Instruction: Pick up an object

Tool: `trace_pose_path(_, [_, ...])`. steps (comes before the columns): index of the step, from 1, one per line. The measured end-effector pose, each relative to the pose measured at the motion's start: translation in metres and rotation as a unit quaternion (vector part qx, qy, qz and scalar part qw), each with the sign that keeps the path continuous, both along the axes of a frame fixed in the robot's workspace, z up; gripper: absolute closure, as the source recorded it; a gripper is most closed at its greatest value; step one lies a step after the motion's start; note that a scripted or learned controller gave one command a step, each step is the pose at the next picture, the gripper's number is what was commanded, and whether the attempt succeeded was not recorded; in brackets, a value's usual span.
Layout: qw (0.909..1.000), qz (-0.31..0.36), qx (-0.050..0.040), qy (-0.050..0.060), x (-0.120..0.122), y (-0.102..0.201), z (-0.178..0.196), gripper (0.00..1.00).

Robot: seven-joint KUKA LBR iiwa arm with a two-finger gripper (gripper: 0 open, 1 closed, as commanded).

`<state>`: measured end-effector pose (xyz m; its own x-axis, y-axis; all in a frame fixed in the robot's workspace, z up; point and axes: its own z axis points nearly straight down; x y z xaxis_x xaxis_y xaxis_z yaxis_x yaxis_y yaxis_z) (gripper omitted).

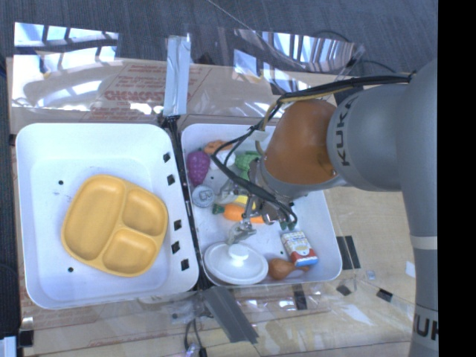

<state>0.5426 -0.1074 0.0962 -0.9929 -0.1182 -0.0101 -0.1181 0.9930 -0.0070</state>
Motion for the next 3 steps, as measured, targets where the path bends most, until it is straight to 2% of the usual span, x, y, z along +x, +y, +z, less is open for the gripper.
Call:
trace_pose_path(1, [0.9997,-0.025,0.0003,0.002,0.012,0.002,-0.001,0.0])
trace_pose_path(2, [0.9998,-0.021,0.0015,0.001,0.014,0.006,0.009,1.0])
trace_pose_path(3, [1.0,-0.009,0.0023,-0.001,0.034,0.031,0.155,1.0])
